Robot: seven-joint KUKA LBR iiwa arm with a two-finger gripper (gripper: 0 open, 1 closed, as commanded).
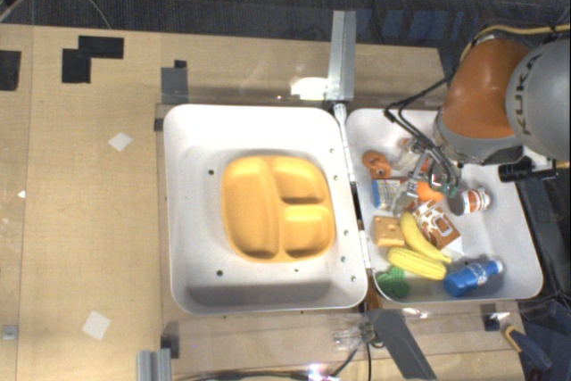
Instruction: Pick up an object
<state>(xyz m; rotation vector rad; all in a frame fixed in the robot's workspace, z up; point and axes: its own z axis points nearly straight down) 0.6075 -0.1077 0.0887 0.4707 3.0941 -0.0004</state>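
Note:
The right bin (508, 232) holds a pile of small items: a yellow banana (419, 236), a corn cob (415, 262), a blue bottle (469, 276), a tan cracker-like square (388, 231), a green piece (393, 283), an orange ring-shaped piece (376, 162) and a small red-and-white can (473, 201). My gripper (434, 180) reaches down into the middle of this pile, just above the banana and beside a brown-and-white packet (439, 226). Wires and the wrist hide its fingertips. The orange band of the arm (482, 94) hangs over the bin's far right corner.
The left bin (192, 192) holds a yellow divided tray (275, 206) in its middle. A metal post (342, 49) rises behind the seam between the bins. Black marker shapes (89, 53) lie on the wooden bench at far left.

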